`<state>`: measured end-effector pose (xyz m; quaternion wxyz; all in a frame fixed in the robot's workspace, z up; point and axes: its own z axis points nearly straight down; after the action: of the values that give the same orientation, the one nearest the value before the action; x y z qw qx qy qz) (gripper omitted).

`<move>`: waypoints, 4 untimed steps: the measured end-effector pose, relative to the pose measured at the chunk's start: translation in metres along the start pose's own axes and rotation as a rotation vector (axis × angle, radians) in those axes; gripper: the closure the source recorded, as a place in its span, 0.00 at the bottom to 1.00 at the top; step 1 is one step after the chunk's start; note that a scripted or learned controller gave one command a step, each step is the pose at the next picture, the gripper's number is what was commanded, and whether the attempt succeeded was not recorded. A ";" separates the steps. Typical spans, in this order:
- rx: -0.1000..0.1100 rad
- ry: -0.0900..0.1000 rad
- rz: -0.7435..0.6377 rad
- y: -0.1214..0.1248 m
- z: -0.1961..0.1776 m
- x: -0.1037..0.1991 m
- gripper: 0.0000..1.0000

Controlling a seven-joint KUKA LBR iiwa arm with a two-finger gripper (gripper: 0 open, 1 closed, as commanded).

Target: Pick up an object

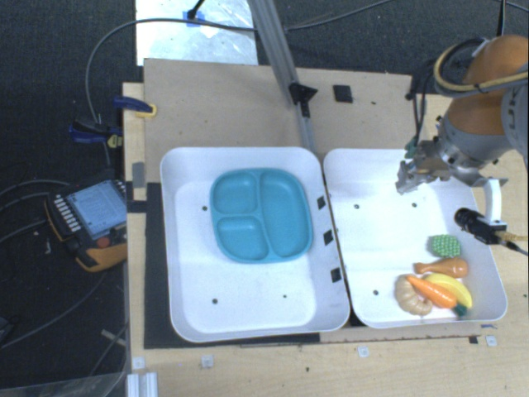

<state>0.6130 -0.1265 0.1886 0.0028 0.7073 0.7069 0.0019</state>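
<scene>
Orange carrot (439, 290) lies slantwise in the near right corner of the right bin (372, 246), heaped with a banana (453, 287), a drumstick (446, 266), a beige pastry (411, 297) and a green piece (445, 244) just behind. The claw (410, 177) hovers over the bin's far side, nearer-right lies the heap; released or clenched, I cannot tell. Bare bin floor lies between. Blue divided plate (261, 214) sits in the left bin (190, 304)

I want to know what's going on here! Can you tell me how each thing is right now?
Gripper: up over the right bin's far side, holding nothing I can see.
Blue plate: flat in the left bin.
Right bin: toy foods bunched in its near right corner.
Carrot: lying across the banana.
Green toy: lying apart from the pile.
</scene>
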 end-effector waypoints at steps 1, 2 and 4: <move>-0.002 0.000 -0.007 0.008 -0.058 0.008 1.00; 0.003 0.001 -0.006 0.009 -0.062 0.009 1.00; 0.008 0.003 -0.010 -0.030 -0.037 0.097 1.00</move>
<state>0.5823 -0.0296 0.2251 -0.0013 0.7040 0.7102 0.0000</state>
